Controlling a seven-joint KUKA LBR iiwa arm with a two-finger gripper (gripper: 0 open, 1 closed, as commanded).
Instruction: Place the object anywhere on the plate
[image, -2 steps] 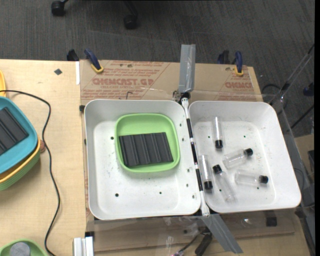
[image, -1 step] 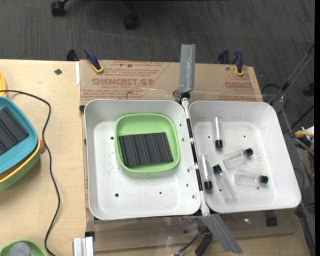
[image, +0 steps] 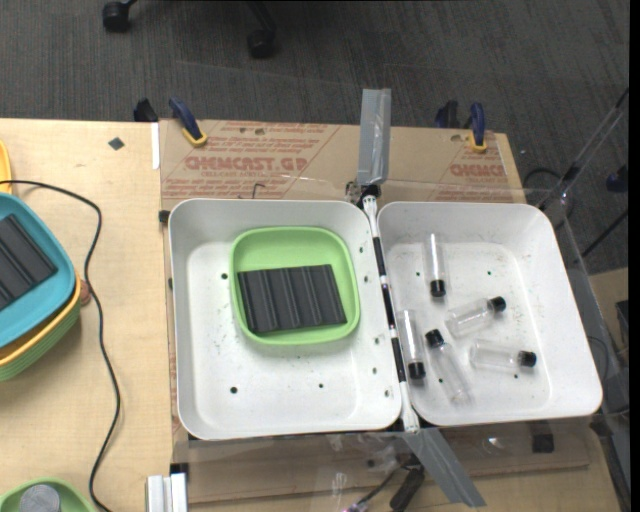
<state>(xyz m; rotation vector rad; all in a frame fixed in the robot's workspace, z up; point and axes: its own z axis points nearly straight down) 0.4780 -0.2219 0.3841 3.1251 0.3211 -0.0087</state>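
A green square plate (image: 294, 290) with a dark ribbed insert (image: 292, 298) sits in the upper middle of the left white bin (image: 200, 380). Several clear plastic tubes with black caps lie in the right white bin (image: 560, 390): one upright near the top (image: 435, 267), one along the left wall (image: 410, 345), one tilted in the middle (image: 474, 315), one at the lower right (image: 500, 355) and one low in the middle (image: 447, 365). Nothing lies on the plate's insert.
A cardboard sheet (image: 330, 160) held by blue clamps (image: 186, 119) lies behind the bins. Stacked teal and yellow trays (image: 30, 285) stand at the far left, with a black cable (image: 100, 330) running down the wooden bench.
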